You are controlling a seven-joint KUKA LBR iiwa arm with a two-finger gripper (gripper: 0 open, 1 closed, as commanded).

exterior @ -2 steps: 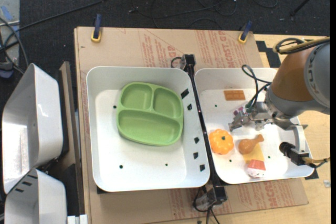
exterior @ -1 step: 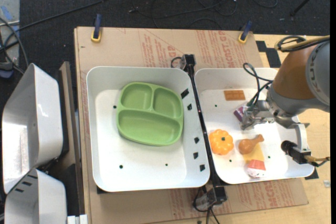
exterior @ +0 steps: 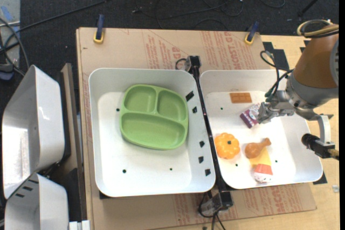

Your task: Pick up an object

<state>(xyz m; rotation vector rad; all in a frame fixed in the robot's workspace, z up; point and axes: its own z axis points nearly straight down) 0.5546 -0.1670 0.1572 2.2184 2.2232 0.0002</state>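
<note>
The right bin [exterior: 302, 169] holds several small items. A purple and white packet [exterior: 249, 116] lies near its middle. My gripper [exterior: 268, 112] is low over the bin, right against the packet's right side; whether it holds the packet is hidden. An orange flat cracker [exterior: 240, 97] lies toward the back. An orange pumpkin [exterior: 227, 145] sits at the front left, with a brown drumstick [exterior: 257, 148] beside it. A red, white and yellow toy [exterior: 262, 170] lies near the front edge.
The left bin [exterior: 108, 169] carries a green divided plate [exterior: 154, 116]. A black-clipped divider [exterior: 202, 121] runs between the bins. The arm [exterior: 318, 70] comes in over the right bin's right side. Cables lie on the dark floor behind the bench.
</note>
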